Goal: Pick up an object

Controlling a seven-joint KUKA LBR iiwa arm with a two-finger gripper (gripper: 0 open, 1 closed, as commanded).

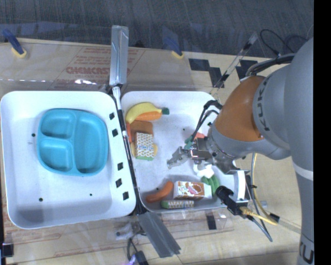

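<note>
Two white bins sit side by side on the counter [38, 54]; the left bin [16, 148] holds one blue divided plate [73, 141]; the right bin [176, 101] holds one banana [140, 110], one orange carrot [150, 115], one brown block [142, 128], one patterned packet [145, 146], one orange sausage-shaped piece [160, 192], one small printed carton [190, 189] and one green strip [177, 204]. The gripper [178, 158] hangs over the right bin's bare middle, pointing left; whether its fingers are apart I cannot tell, and nothing shows between them. The carton lies near the front wall, long axis left-right.
</note>
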